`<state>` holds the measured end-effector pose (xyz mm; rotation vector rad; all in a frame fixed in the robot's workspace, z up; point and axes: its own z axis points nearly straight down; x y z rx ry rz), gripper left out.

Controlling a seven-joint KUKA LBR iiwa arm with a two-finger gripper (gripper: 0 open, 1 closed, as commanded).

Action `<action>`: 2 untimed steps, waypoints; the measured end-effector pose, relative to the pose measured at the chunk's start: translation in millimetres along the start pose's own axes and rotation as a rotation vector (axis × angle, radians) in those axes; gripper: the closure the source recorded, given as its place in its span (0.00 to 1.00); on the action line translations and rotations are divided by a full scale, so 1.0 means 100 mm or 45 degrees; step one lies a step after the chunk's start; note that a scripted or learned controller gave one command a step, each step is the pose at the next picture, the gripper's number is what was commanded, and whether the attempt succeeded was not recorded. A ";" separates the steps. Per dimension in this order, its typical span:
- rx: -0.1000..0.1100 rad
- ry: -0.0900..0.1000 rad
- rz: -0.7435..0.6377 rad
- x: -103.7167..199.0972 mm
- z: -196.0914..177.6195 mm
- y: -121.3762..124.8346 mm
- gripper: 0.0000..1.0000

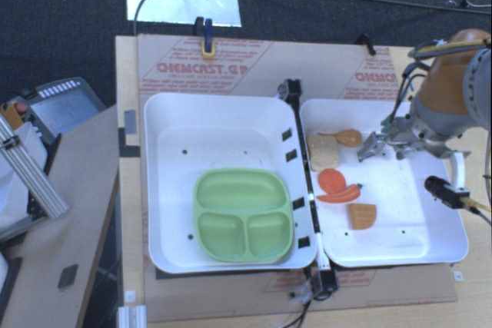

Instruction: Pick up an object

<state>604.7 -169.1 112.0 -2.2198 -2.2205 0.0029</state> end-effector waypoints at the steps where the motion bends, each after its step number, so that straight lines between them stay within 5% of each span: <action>1: -0.008 -0.001 -0.001 0.00 -0.14 0.02 1.00; 2: -0.012 -0.003 0.001 -0.07 -0.61 0.01 1.00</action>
